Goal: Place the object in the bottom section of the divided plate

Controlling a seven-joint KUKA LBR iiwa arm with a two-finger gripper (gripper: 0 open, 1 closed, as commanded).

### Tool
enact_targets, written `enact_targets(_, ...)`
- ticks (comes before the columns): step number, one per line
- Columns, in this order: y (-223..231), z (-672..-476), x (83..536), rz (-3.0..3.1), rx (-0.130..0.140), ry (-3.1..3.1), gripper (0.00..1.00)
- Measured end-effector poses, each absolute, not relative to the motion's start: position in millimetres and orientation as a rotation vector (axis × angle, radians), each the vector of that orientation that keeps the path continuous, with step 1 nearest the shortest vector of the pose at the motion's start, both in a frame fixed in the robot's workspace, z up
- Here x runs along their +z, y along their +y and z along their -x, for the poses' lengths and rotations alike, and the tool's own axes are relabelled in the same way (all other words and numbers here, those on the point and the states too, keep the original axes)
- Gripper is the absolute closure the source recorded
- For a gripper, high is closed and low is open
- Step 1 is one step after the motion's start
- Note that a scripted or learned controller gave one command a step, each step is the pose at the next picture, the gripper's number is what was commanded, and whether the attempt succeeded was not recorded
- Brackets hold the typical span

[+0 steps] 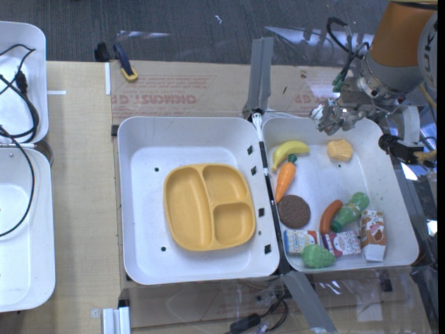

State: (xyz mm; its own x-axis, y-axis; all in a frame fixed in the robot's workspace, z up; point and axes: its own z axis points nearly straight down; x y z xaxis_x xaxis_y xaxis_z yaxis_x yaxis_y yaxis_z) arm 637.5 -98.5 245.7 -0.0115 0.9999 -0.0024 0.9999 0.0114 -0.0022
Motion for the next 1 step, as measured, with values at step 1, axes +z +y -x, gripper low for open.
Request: enact_targets(1, -46.5, -588.4, 240.1, -2.220, 0.000, 2.221, 1.00)
